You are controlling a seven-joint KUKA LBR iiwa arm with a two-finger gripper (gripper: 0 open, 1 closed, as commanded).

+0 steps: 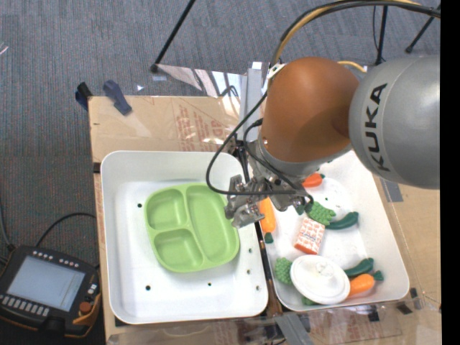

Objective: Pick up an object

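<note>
The gripper (246, 208) hangs below the arm's big orange wrist band, over the divide between the two bins. It sits at the right edge of the green divided plate (188, 227) in the left bin (122, 192). An orange toy carrot (268, 219) lies right beside it, just inside the right bin (388, 243); I cannot tell whether they touch. Further right lie a red and white box (310, 236), a white round lid (321, 279), a second carrot (361, 284) and a dark green toy vegetable (343, 221).
The arm's body hides the upper part of the right bin. A small orange piece (313, 181) peeks out under it. A handheld control pendant (47, 290) lies on the floor at the lower left. Cardboard (165, 117) covers the bench behind the bins.
</note>
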